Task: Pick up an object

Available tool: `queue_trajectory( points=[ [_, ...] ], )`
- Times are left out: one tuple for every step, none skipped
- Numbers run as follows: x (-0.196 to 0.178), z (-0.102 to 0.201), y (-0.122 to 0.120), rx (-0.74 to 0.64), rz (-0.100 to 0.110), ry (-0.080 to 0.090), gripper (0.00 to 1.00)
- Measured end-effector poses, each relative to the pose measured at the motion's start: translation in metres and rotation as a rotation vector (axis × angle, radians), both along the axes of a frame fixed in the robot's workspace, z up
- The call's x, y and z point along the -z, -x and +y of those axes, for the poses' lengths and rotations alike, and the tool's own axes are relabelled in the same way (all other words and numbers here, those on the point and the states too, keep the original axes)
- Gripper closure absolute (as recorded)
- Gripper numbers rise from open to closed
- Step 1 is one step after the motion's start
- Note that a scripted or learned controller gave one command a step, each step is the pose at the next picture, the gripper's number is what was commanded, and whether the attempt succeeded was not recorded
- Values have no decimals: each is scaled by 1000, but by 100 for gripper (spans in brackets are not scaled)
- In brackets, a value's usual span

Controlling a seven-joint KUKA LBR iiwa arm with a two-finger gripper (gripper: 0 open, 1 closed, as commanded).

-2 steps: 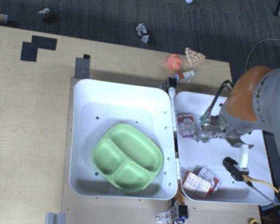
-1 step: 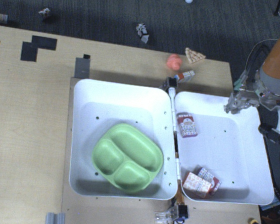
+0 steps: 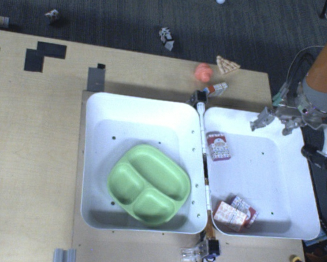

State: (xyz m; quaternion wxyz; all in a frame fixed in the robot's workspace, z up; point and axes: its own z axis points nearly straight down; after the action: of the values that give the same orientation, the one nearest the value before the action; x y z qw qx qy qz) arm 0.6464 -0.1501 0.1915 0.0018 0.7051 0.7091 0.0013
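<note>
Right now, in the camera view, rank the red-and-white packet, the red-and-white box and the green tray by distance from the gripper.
1. Red-and-white packet, upper left of the right bin, nearest the gripper.
2. Red-and-white box, right bin's near edge.
3. Green tray, in the left bin, farthest.

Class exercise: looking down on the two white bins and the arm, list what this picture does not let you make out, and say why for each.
- Gripper, camera view: small and blurred over the right bin; nothing shows between its parts.
- Small red packet: its print is too small to read.
- Packet at the bin's near wall: crumpled, print too small to read.
- Green tray: it covers the left bin floor beneath.
</note>
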Motion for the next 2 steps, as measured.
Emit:
queue_trajectory(
  points=[
    [102,25,53,2,1,-1,0],
    [89,44,119,3,3,-1,0]
  ],
)
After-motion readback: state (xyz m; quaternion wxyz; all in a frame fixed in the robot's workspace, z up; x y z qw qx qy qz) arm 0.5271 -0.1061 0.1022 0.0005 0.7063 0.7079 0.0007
